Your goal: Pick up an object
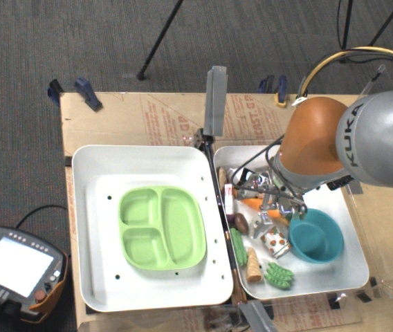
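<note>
While end effector (274, 211) crowds teal bowl (316, 236) rim.

Part of the right white plastic bin (352, 272) is covered by the grey and orange robot arm (335, 140). The small toys beside the round teal bowl (315, 236) cannot be told apart.

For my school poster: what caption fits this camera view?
Robot arm's end effector reaches among toys beside a teal bowl; green tray waits.

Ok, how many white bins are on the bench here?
2. The left bin holds a green divided plate; the right bin holds a teal bowl and small items, some possibly hidden under the arm.
</note>
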`<move>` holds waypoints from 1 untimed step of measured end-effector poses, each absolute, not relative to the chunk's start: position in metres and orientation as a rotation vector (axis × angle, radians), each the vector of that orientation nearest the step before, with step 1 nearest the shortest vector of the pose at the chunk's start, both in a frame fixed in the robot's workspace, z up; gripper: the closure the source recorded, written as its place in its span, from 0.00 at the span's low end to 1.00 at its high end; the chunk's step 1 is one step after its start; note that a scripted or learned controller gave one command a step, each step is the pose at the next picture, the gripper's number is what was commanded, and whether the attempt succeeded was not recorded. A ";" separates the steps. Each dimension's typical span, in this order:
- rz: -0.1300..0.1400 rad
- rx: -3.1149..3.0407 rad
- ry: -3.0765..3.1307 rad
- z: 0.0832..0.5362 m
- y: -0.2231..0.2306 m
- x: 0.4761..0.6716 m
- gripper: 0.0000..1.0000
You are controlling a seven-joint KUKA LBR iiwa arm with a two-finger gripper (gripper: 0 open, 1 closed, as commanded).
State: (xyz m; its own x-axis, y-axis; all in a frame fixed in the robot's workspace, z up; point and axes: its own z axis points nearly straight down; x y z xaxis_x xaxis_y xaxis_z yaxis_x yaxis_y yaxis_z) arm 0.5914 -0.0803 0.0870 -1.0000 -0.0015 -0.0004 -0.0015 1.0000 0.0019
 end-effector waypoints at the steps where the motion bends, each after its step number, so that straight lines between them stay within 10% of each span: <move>1: 0.002 -0.012 3.139 0.097 -0.079 0.593 1.00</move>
State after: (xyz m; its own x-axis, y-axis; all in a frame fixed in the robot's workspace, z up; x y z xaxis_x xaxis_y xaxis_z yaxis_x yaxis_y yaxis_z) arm 0.5925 -0.0793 0.0972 -1.0000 -0.0074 -0.0028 -0.0074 1.0000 0.0015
